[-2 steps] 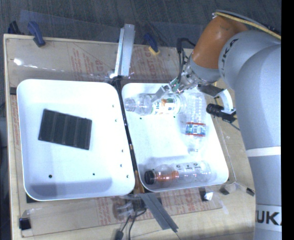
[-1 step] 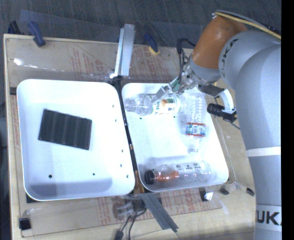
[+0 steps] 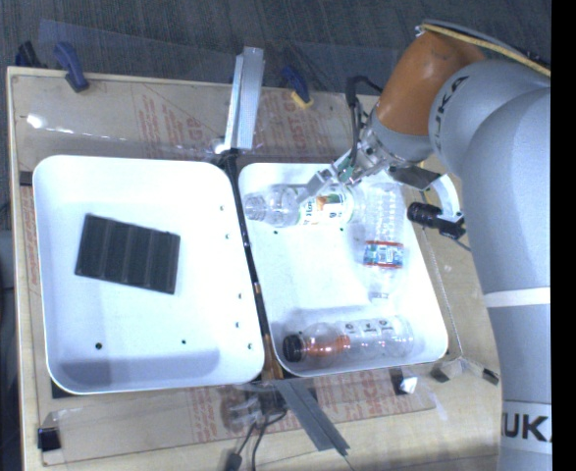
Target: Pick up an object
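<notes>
Camera view shows the gripper point(image 3: 329, 183) low over the far end of the right bin point(image 3: 435, 307), reaching in from the right under the arm's orange band point(image 3: 415, 91). Whether it is apart or together I cannot tell; clear plastic and glare blur that spot.

Just left of the gripper, and perhaps touching it, lies a clear bottle point(image 3: 283, 206) with its long axis running left to right along the bin's far wall. A second bottle with a blue label point(image 3: 383, 235) lies just beside the gripper on the near-right side, its axis running from far to near. A third bottle with a dark cap point(image 3: 351, 340) rests well apart along the bin's near wall, lengthwise left to right. The left bin point(image 3: 57, 184) holds a dark flat pad point(image 3: 129, 253).

The coming move likely turns on the first bottle: it sits nearest, slightly left of and below the tool, so a grasp should close across its width.
</notes>
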Tool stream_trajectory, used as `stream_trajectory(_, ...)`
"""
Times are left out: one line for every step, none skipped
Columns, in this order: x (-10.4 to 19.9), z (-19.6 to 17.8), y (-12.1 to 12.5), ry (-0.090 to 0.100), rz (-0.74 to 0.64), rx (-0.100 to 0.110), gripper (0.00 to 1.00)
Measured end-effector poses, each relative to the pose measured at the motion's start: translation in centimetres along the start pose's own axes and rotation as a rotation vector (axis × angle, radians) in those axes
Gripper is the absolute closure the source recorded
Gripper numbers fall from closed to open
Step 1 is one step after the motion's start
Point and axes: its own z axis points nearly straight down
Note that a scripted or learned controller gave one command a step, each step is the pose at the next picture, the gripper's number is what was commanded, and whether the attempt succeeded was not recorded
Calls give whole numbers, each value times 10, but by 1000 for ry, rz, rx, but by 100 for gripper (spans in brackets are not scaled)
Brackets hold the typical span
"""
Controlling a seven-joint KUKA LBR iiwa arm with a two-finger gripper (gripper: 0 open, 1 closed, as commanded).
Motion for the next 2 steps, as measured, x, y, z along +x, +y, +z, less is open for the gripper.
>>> stream_trajectory(0,0,0,-1,-6,-1,0)
stream_trajectory(0,0,0,-1,-13,0,0)
